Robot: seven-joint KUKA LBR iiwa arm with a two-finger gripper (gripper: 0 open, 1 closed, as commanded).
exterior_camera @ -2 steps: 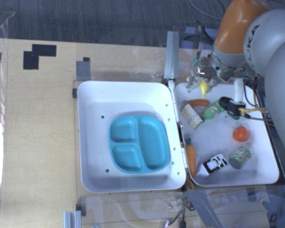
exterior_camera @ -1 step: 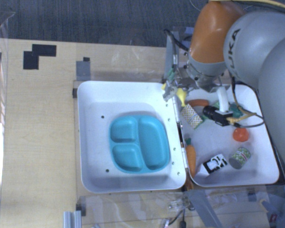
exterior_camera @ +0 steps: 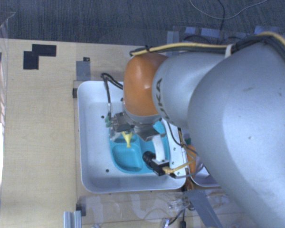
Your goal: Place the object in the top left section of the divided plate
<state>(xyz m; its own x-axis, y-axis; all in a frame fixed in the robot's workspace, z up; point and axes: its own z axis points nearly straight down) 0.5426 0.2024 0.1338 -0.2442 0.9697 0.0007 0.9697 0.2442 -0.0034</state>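
Claw (exterior_camera: 128, 136) hangs right over blue divided plate (exterior_camera: 126, 160) in left bin (exterior_camera: 92, 141), yellow object (exterior_camera: 128, 139) at its tip; grip state: can't tell, wrist hides it.

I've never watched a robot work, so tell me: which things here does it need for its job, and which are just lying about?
Part of the job:
- blue divided plate
- small yellow object above the plate
- tool on the arm
- left white bin holding the plate

Just lying about:
- black markers on the bench
- loose cable on the floor
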